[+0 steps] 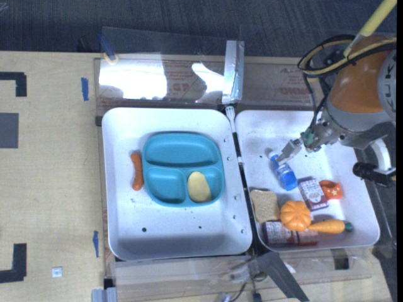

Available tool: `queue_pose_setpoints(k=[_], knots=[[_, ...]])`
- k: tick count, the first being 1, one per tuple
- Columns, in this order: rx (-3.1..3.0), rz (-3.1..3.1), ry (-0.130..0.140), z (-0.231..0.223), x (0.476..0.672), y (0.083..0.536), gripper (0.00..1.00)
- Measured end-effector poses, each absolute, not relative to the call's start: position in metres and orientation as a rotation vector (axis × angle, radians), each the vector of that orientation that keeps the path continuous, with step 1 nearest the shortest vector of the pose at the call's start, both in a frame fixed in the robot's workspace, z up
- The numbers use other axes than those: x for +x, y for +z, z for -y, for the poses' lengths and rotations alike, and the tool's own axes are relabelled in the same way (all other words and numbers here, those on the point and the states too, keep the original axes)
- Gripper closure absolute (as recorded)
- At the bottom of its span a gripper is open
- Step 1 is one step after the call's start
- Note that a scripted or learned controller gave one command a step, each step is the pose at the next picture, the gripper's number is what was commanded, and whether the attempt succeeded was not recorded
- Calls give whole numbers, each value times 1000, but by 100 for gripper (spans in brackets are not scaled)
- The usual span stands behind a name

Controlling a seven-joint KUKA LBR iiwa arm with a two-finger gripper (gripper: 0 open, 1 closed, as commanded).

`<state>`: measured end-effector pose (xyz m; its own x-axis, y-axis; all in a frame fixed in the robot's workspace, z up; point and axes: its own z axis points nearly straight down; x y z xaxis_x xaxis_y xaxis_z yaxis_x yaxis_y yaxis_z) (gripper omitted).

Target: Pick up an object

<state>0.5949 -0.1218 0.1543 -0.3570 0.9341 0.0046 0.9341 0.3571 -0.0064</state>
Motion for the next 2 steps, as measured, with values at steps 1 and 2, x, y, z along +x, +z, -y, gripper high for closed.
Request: queue_pose_setpoints(k=[1, 2], knots=[[-1833, 2560, -5, 106, 571, 88, 0], [-1840, 2563, -11, 106, 573, 100, 100]])
